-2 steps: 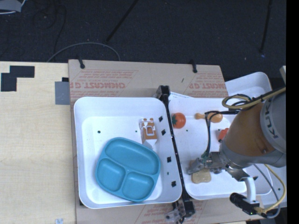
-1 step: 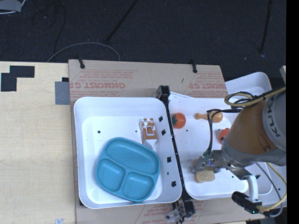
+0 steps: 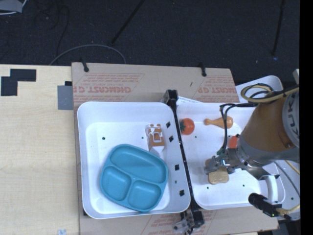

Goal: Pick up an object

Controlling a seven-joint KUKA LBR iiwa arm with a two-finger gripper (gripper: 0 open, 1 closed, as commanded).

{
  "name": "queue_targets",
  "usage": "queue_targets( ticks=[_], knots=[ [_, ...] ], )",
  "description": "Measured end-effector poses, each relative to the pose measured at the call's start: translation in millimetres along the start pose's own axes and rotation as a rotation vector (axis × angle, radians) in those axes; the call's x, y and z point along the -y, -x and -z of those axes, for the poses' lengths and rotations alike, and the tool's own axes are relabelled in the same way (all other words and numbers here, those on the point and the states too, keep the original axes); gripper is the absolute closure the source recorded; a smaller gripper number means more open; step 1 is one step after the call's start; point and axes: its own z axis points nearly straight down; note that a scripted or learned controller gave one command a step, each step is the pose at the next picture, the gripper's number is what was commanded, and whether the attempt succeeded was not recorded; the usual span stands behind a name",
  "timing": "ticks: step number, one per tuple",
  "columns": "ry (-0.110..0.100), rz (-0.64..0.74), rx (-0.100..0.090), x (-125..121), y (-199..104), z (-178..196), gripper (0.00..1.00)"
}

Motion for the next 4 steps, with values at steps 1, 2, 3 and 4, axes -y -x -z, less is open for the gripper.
queue_targets(
  ticks=[1, 2, 3, 4],
  knots=[
    [0.003, 0.0, 0.001, 0.1, -2.6, 62.5, 1.0],
    [0.002, 0.0, 0.001, -3.5, -6.8, 123.8, 1.0],
    [-0.005, 0.002, -0.001, 2.1, -62.5, 114.1, 1.0],
    [-0.007, 0.001, -0.001, -0.5, -106.1, 98.1, 1.0]
  ],
)
